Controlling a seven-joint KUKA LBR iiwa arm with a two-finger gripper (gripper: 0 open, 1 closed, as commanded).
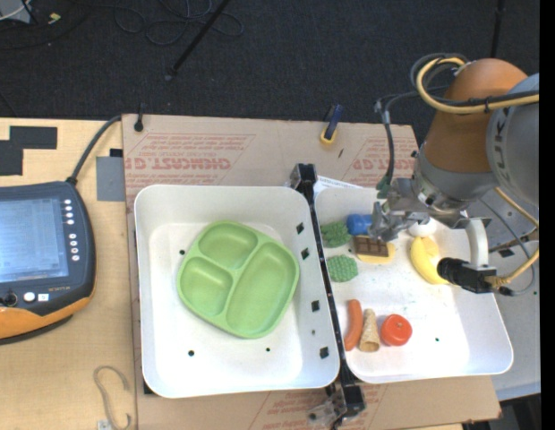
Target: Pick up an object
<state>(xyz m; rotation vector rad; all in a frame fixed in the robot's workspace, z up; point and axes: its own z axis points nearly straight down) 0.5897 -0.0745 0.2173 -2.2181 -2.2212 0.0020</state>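
The right bin (474,352) holds several toy foods. My gripper (382,228) hangs low over its back left part, just above a brown block (373,249) that lies on a yellow piece. A blue object (359,224) sits right beside the gripper on its left. Two green leafy pieces (333,234) (343,268) lie along the bin's left wall. A yellow banana (424,260) is to the gripper's right. Toward the front lie an orange carrot (353,323), a tan cone (370,331) and a red tomato (397,330). Nothing is visibly held.
The left bin (161,348) bears a green divided plate (238,278). A black divider (317,267) runs between the bins. A tablet-like pendant (36,249) lies on the bench at far left. The grey arm (479,141) reaches in from the right.
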